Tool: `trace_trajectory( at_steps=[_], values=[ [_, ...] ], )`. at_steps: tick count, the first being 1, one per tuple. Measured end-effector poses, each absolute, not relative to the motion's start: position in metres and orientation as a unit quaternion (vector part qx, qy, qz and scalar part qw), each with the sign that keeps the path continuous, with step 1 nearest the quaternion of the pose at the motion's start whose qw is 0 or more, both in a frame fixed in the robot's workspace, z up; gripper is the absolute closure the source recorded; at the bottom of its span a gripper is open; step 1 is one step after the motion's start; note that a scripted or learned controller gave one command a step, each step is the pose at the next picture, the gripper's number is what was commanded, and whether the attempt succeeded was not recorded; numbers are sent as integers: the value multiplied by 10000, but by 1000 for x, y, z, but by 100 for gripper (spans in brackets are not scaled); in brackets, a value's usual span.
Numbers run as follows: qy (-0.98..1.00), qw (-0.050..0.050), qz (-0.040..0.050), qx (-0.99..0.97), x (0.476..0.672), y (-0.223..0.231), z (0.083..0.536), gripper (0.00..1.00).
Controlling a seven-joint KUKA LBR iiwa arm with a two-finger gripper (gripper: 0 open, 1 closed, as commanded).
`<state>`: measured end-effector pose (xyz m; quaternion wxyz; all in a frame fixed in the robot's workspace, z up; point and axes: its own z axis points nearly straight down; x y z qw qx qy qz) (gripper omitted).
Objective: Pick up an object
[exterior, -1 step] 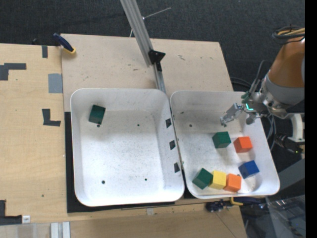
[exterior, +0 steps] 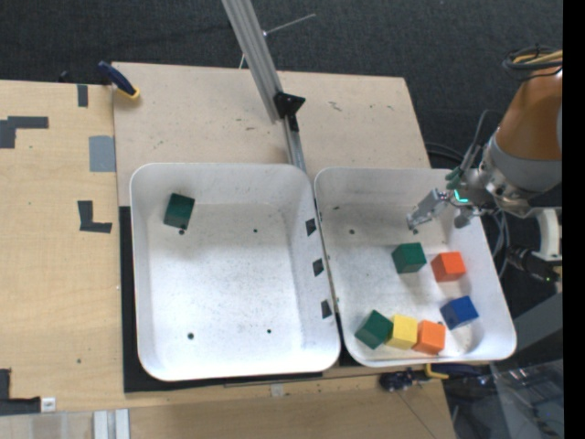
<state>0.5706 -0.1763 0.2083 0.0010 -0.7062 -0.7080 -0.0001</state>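
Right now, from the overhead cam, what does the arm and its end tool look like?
The arm shows a rounded orange band over a grey wrist section. The gripper is small, metallic grey, with a little teal-green light glowing behind it. Thin dark cables loop off the wrist, and a yellowish cable curls above the orange band. No markings or labels are readable at this size.

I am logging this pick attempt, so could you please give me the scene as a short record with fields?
left bin: one dark green cube near its far left corner
right bin: six cubes
middle pair: green cube, orange cube beside it
near edge row: green cube, yellow cube, orange cube
blue cube: just above that row
gripper: over the right bin, above the middle green cube, nothing seen between its fingers
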Motion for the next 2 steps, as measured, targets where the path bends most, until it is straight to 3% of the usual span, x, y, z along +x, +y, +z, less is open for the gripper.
trace_trajectory(
  at_steps=[2],
  values=[
    [-7075,26,25,-7067,576,-171,93,0]
  ],
)
